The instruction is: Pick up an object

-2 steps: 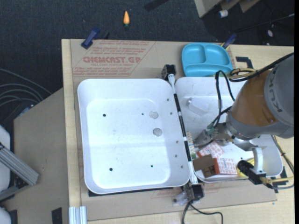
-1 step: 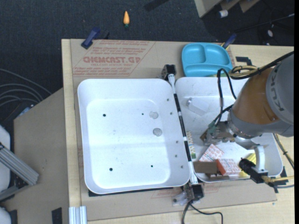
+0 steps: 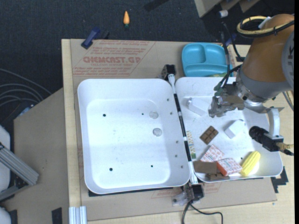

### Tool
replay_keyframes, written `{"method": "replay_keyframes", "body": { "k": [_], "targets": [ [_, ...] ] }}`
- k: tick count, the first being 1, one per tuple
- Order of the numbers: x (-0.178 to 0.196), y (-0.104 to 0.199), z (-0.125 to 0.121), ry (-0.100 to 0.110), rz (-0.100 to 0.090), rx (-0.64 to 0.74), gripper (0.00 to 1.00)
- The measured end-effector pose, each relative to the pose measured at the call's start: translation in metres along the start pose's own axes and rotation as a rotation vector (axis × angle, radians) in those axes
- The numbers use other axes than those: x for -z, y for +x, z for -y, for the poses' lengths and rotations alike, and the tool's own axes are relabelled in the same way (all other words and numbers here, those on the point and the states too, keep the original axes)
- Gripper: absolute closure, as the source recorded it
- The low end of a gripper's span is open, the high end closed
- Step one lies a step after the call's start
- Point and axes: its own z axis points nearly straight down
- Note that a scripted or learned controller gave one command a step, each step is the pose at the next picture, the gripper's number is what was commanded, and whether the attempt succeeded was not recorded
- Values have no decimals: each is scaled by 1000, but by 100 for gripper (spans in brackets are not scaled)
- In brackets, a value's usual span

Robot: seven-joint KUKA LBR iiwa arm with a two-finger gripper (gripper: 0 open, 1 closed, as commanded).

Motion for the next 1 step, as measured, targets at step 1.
{"method": "replay_keyframes", "body": {
  "k": [1],
  "targets": [
    [-1,0,0,2,0,0,0]
  ]
}}
